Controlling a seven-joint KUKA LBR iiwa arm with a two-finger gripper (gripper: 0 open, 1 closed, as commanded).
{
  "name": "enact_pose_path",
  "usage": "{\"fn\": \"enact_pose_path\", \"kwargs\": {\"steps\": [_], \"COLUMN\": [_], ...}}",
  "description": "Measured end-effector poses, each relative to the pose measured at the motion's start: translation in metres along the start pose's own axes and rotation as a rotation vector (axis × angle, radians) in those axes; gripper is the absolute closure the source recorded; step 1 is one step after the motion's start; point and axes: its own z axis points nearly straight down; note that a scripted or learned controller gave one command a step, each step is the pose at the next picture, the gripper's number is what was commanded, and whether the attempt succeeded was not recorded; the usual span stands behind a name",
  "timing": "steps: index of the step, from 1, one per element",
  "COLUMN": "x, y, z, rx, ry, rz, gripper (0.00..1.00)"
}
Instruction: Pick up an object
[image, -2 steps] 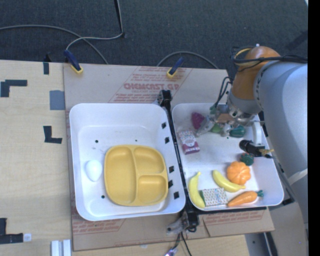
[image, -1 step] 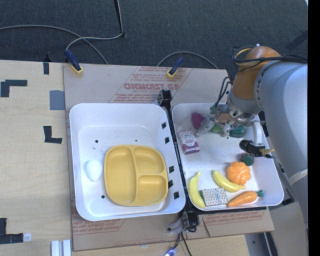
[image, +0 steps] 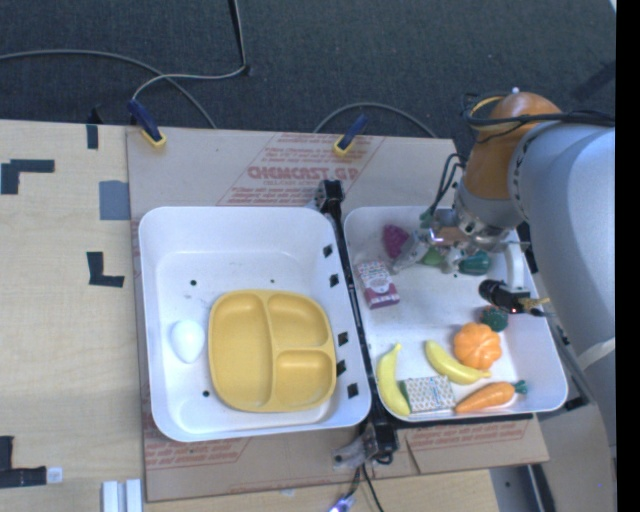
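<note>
The arm is down in the right bin, and the gripper sits at its far end, low over a huddle of small toys: a purple piece just to its left, a teal-green piece just to its right. How the jaws stand I cannot tell; metal and clutter blur together there, and nothing shows plainly between them. So I judge the pick as barely begun: the reach is made, but no object is seen lifted, and the grasp and raise are left. Nearer the front of that bin lie the easier-looking candidates: an orange pumpkin, a banana touching it, a second banana by the dividing wall, a carrot and a speckled sponge at the front rim. A small pink-and-white packet lies near the purple piece. The crowding around the gripper looks like the main hindrance. The left bin holds a yellow divided tray and a white egg beside it, well apart from the action.
</note>
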Motion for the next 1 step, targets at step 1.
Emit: {"fn": "enact_pose_path", "kwargs": {"steps": [1], "x": [0.0022], "y": [-0.0002], "z": [0.0], "rx": [-0.001], "ry": [-0.002], "rz": [0.002], "gripper": [0.0]}}
